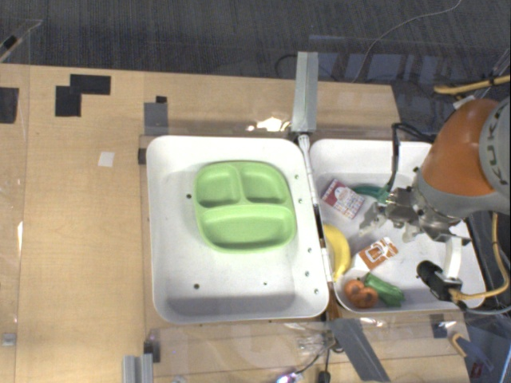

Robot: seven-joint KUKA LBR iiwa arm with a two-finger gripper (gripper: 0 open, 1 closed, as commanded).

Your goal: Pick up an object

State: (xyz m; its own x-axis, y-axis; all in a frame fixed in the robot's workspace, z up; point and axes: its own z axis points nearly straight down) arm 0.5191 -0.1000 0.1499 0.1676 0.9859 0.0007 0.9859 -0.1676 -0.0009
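camera view: you look down at a slant on the counter [80, 238], which carries two shallow white bins side by side.
left bin [172, 282]: it sits mid-counter. A green divided plate [243, 204] lies flat in it, closer to the bin's far edge than to its near edge.
right bin [359, 159]: it stands just beside the left bin, toward the counter's right edge, and it holds the loose things you could pick.
carton [343, 199]: white with pink-red print, it lies flat toward the right bin's far left corner.
dark green piece [369, 190]: it lies just behind the carton, partly hidden by the robot. You cannot tell what it is.
banana [338, 247]: yellow, it lies along the right bin's left edge, about midway down.
orange packet [378, 254]: small, orange and white, it lies near the bin's middle, just right of the banana.
round fruit [362, 295]: red-orange, it sits in the right bin's near left corner.
green vegetable [389, 292]: it lies along the near edge, touching the round fruit's right side.
arm [467, 154]: it reaches in over the right bin's right edge.
gripper [391, 212]: it hangs over the bin's middle, between the carton and the orange packet.
jaws: you cannot tell whether they are spread or pressed together.
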